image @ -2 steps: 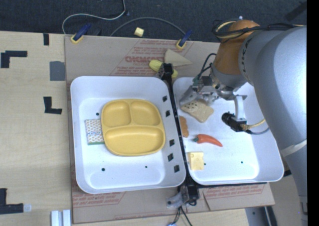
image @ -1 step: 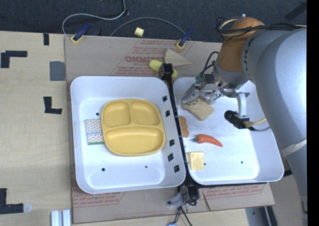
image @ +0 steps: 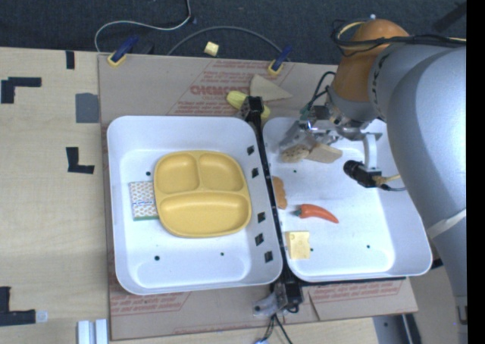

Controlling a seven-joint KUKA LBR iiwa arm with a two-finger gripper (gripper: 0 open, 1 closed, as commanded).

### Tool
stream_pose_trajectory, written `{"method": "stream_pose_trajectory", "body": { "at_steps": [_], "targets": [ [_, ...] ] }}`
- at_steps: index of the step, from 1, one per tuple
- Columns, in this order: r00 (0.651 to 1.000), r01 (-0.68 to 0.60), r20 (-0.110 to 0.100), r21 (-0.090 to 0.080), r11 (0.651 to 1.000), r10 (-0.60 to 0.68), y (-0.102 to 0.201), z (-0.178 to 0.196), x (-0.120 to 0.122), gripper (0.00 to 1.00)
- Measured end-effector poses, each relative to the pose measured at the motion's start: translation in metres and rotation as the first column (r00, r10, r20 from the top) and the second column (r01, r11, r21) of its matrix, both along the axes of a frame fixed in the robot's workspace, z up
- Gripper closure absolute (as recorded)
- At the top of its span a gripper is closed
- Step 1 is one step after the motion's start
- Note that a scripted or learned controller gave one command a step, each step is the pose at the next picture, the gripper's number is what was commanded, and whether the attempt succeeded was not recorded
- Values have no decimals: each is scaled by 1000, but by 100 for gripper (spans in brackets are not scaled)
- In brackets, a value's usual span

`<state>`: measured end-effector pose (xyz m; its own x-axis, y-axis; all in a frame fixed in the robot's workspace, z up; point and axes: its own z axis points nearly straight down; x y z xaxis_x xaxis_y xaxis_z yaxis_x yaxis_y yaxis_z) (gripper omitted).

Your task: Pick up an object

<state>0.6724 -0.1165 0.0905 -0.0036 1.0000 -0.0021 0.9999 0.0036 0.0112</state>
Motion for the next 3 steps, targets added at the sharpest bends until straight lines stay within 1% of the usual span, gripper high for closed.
{"method": "stream_pose_trajectory", "body": {
  "at_steps": [1, 2, 3],
  "targets": [
    [1000, 0, -9, 0, 1000, 0, 1, 5, -3, 100],
    [1000, 0, -10, -1, 1000, 0, 0, 5, -3, 0],
    [1000, 1, -12, -5, 1000, -1, 21, -5, -4, 0]
  ]
}}
